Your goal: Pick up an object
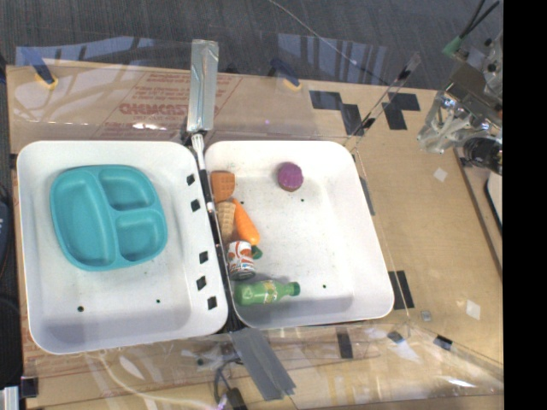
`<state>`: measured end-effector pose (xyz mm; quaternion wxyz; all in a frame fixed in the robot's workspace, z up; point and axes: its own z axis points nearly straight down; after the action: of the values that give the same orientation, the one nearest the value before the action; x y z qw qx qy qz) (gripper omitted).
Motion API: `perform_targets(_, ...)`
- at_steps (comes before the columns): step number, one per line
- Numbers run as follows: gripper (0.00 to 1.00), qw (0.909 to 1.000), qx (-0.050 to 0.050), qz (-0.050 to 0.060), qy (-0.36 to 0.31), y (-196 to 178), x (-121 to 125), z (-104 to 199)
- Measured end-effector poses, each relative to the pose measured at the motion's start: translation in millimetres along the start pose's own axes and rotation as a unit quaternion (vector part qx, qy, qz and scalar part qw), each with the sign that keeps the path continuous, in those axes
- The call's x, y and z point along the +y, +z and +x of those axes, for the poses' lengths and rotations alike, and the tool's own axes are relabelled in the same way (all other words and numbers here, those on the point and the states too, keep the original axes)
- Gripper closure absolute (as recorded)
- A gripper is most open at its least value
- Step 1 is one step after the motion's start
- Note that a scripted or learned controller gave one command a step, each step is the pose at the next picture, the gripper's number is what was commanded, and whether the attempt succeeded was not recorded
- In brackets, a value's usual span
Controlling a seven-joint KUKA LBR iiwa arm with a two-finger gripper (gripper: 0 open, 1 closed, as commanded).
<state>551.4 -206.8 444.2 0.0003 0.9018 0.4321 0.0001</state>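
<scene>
The right bin (342, 229) holds several small objects. A purple round piece (289, 176) lies alone near its back. Along its left wall sit a tan block (223, 184), a ribbed cone (226, 217), an orange carrot (246, 225), a small red and white can (241, 260) and a green bottle (267, 292) lying on its side. My gripper (446, 126) shows as pale metal parts at the upper right, over the bare bench and well clear of both bins, with nothing seen in it.
A teal divided plate (108, 216) fills much of the left bin (51, 306). A taped metal strip (202, 84) stands behind the seam between the bins. Brown board with black tape marks surrounds the bins.
</scene>
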Motion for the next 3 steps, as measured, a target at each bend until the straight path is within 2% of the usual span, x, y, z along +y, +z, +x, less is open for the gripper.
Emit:
perform_targets(1,1.00,0.9573,-0.002,0.003,0.289,3,-47,14)
perform_targets(2,1.00,0.9416,-0.002,0.002,0.337,3,0,-5)
perform_targets(3,1.00,0.9596,0.000,0.001,0.281,1,-83,-16)
